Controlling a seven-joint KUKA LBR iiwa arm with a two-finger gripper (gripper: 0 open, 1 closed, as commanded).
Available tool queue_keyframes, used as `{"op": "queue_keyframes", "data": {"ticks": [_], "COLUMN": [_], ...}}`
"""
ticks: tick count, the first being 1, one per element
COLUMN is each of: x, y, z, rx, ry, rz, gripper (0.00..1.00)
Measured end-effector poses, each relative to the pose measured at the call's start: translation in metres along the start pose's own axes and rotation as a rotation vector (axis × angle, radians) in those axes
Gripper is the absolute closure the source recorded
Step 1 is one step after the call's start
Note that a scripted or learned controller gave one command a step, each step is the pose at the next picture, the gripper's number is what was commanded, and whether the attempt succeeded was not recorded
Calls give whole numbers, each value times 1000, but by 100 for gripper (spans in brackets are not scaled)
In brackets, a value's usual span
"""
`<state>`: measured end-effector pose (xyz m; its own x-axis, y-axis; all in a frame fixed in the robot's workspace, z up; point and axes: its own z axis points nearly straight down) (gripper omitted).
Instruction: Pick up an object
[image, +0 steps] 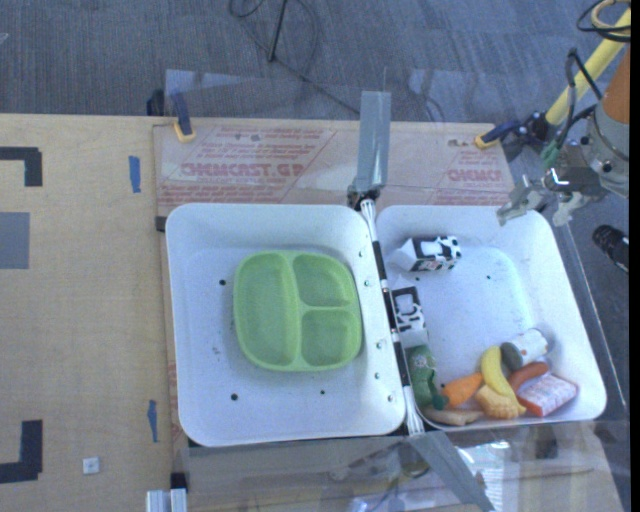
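The green divided plate (297, 310) lies alone in the left bin (190, 400). In the right bin (575, 300), a black-and-white toy cow (432, 252) stands free near the far-left corner, while toy food crowds the near edge: a green piece (421, 368), carrot (462, 388), banana (496, 372) and a red-and-white pack (547, 395). The cow looks the easiest pick: small, blocky, with open floor around it. The claw (541, 196) hangs over the bin's far-right corner, holding nothing; whether it is spread I cannot tell. It should travel left, centre over the cow, then descend straight.
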<state>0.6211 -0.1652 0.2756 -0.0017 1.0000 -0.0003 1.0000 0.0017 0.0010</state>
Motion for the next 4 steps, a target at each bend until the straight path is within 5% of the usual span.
{"op": "queue_keyframes", "data": {"ticks": [1,2,3,4], "x": [-22,-29,-30,-33], "y": [-9,-58,-137,-135], "z": [179,186,186,175], "rx": [-4,-1,-10,-19], "ry": [-1,0,-4,-13], "rz": [-295,-170,-323,-319], "gripper": [0,0,0,100]}}
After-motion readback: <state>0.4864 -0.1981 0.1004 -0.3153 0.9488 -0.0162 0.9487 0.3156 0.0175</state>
